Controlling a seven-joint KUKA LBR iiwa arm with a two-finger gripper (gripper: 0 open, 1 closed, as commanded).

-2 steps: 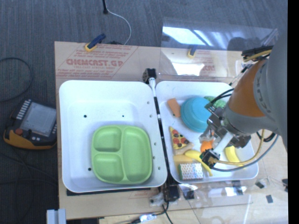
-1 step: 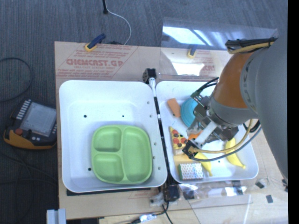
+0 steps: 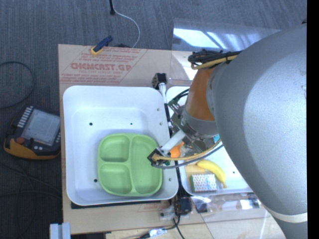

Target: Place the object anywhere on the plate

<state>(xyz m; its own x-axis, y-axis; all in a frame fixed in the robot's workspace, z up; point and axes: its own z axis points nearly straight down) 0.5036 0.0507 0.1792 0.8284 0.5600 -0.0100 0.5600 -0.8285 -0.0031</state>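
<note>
Gripper (image 3: 160,157): at the right rim of the plate, over the wall between the bins; whether it is open or closed cannot be told, and the tip is a dark tangle.
Orange object (image 3: 174,153): small, just beside the tip; held or not, unclear.
Plate (image 3: 128,164): green, sectioned, in the left bin (image 3: 99,103).
Right bin (image 3: 234,185): mostly hidden by the arm (image 3: 269,113); a banana (image 3: 210,168) and a speckled block (image 3: 204,182) show.
Bench: cardboard sheet (image 3: 99,66) under the bins, blue-yellow clip (image 3: 101,44) on it.
Floor: grey carpet, handheld pendant (image 3: 34,132) at left, cables.
</note>
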